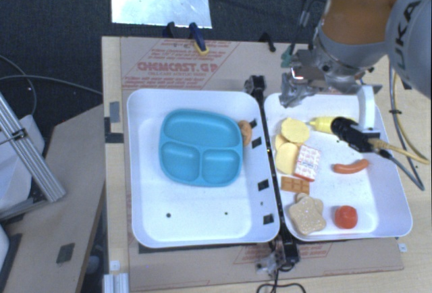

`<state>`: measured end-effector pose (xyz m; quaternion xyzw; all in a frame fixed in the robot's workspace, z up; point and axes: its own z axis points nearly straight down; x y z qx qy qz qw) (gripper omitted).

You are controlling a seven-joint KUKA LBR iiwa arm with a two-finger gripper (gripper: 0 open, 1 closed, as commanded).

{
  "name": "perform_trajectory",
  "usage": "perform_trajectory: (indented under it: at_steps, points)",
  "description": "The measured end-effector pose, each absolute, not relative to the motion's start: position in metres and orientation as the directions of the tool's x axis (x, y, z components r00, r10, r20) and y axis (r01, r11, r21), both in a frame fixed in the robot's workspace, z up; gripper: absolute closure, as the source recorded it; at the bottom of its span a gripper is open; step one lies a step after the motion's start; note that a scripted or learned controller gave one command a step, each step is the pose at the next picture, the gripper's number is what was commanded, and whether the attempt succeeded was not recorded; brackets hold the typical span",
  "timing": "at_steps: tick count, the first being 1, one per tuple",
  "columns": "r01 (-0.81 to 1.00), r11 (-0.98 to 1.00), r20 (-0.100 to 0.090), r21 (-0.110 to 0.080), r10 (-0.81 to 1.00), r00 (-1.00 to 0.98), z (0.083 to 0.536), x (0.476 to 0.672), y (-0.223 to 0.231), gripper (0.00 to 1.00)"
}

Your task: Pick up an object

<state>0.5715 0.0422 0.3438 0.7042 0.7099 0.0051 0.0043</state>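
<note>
While the gripper point(295, 92) hung at the right bin's point(395, 217) twelve o'clock rim, finger state unclear, a yellow round piece point(295, 129) lay just at its six o'clock; cardboard point(177, 66) apparently read "CHEMCAST".

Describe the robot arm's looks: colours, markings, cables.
The arm is grey with a broad orange band above the wrist and part of dark KUKA lettering on its right side. Black cables, one yellowish, loop over its top. The hand below is grey metal, small and blocky.
</note>
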Motion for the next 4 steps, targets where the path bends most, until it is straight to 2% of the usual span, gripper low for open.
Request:
perform_trajectory:
  at_steps: [1,2,3,4]
  points:
    - [1.000,0.008,0.002,0.001,1.000,-0.008,0.314,0.620,0.089,1.00]
    - [1.000,0.009,0.002,-0.003,1.000,-0.009,0.268,0.621,0.143,1.00]
    - [1.000,0.009,0.002,-0.002,1.000,-0.009,0.239,0.609,0.197,1.00]
    - [1.000,0.001,-0.001,-0.007,1.000,-0.001,0.213,0.545,0.194,1.00]
